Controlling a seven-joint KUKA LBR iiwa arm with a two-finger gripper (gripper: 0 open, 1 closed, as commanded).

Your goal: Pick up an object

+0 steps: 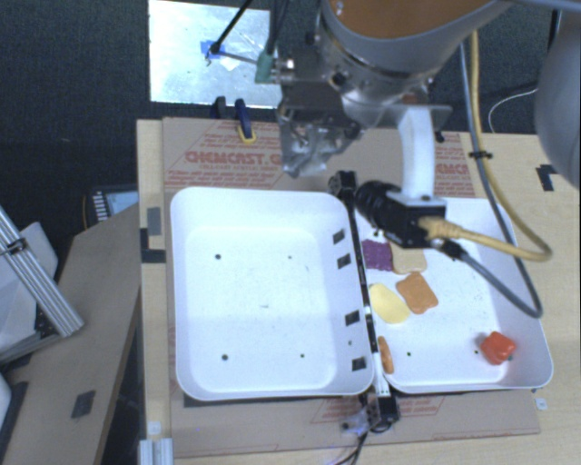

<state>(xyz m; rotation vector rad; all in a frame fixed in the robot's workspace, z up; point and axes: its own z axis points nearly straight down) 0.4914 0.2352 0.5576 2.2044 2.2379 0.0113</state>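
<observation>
Objects for picking, yellow piece (390, 306), orange piece (418, 292), red block (497, 347), lying unlifted in a bin (531, 363) well below-right of the gripper (309, 150), grip state untellable, whole pick seemingly left.

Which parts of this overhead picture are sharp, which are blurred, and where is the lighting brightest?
In the camera view, the red object and orange piece in the right bin look fairly sharp; the arm's orange band, close to the lens, is blurred; the left bin is bright and evenly lit, nearly washed out; the metal sheet behind shows glare.
</observation>
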